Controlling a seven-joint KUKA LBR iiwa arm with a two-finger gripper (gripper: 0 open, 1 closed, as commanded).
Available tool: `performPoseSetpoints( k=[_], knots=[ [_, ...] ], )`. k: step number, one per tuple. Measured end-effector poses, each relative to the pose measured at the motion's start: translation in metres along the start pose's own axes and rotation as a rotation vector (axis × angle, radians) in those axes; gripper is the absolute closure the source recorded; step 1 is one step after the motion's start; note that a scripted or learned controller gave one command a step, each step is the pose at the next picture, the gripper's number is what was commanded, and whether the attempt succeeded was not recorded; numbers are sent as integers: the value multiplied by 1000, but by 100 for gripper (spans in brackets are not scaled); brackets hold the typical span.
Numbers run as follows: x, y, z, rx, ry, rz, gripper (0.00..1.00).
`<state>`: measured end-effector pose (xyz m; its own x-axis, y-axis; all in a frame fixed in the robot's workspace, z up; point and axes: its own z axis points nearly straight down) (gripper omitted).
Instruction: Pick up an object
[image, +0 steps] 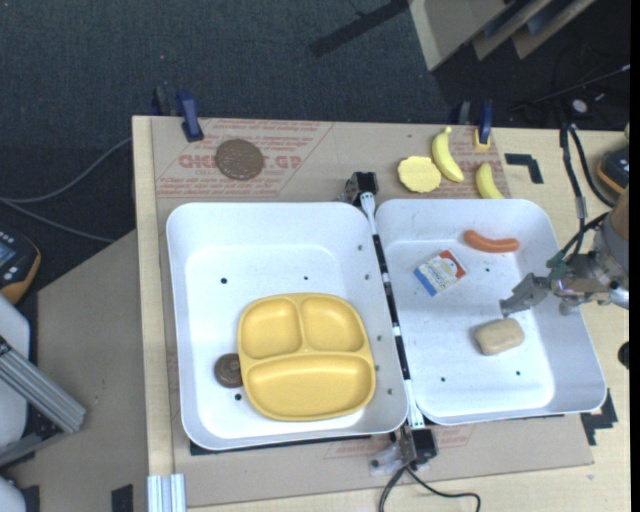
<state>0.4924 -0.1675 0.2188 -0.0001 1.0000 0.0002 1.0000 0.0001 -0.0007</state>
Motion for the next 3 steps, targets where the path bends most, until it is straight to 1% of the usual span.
performPoseSetpoints(
  k=[1,2,3],
  knots=[
    [-11,27,94,5,2,0,0],
    [2,23,137,6,3,0,0],
    [1,25,124,-2,-1,1,100]
  ],
)
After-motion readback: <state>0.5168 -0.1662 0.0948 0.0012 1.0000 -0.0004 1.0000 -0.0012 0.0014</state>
